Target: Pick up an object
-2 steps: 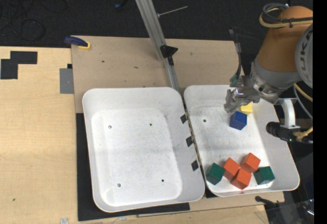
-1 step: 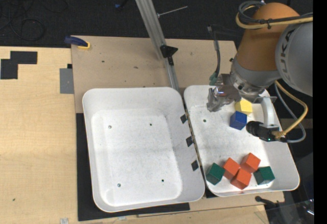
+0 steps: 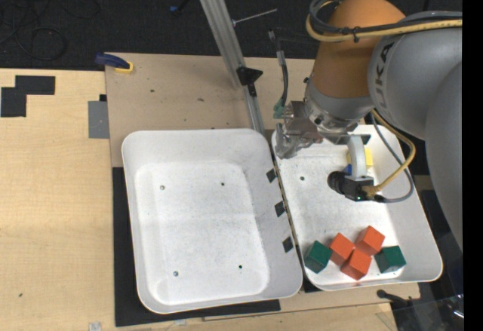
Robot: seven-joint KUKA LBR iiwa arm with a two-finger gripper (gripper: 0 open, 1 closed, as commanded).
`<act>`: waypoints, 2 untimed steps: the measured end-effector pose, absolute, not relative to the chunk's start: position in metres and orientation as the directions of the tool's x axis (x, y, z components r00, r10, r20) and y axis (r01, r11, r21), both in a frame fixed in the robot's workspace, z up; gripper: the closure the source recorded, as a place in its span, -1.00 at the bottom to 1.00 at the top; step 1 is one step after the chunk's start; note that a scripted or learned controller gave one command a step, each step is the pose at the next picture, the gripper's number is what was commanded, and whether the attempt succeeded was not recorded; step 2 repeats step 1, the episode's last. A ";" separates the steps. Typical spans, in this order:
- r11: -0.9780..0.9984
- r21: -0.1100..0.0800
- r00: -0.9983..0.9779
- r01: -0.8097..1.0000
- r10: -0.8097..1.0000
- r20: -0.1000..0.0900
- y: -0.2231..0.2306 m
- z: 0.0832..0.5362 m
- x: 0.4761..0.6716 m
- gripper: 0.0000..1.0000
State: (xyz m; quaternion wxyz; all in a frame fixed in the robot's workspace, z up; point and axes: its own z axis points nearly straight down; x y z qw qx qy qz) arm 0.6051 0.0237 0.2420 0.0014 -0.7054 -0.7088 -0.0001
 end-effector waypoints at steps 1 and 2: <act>0.004 -0.005 -0.004 1.000 1.000 0.001 0.073 0.225 0.609 1.00; 0.004 -0.005 -0.004 1.000 1.000 0.001 0.073 0.225 0.609 1.00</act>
